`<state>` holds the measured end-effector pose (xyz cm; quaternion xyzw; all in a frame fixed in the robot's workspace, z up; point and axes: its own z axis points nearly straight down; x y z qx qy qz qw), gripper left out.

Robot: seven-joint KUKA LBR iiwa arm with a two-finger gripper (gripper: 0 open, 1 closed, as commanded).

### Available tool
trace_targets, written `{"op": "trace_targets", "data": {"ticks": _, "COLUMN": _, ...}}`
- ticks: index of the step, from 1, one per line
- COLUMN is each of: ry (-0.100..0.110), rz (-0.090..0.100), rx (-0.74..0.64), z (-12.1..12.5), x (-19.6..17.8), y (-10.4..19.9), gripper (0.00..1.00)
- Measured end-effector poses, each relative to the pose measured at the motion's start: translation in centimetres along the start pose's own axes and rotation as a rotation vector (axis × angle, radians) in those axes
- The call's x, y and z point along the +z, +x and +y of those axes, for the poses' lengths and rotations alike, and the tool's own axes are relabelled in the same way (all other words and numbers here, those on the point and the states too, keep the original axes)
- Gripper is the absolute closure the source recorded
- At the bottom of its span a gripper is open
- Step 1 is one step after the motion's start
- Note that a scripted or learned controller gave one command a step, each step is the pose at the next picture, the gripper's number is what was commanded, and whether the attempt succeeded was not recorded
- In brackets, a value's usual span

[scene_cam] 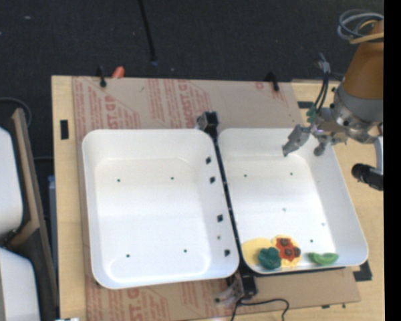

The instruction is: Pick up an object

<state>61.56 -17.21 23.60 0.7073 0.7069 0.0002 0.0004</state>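
While the two shallow white plastic bins sit side by side on the bench, the objects to be picked are gathered in the near corner of the right-hand bin (334, 199), along its front wall. They form a small cluster: a flat pale yellow piece (254, 249) on the left, a lumpy dark teal-green object (269, 259) resting on or just against it, an orange and red object with dark markings (287, 247) touching the teal one, and a bright green elongated piece (323, 258) lying a little apart to the right. Their exact shapes are too small to make out.

At the far right corner of that same bin, the grey two-finger gripper (307, 144) hangs over the rim, well apart from the cluster. Its two grey fingers (295, 141) are spread apart, released, with nothing between them and nothing touching them. Above it rises the arm's orange band (364, 69).

Beneath and beyond both bins lies a brown cardboard sheet (154, 102) printed with rows of red lettering, seen upside down and too blurred to read. The left-hand bin (93, 179) shows small dark dots on its floor, and a row of black clips (220, 192) runs down the seam between the bins.
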Motion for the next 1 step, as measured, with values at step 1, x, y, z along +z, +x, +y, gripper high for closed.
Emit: {"op": "trace_targets", "data": {"ticks": 1, "ry": 0.002, "rz": 0.0, "rx": 0.003, "z": -8.91, "x": 2.81, "y": -2.03, "gripper": 0.0}}
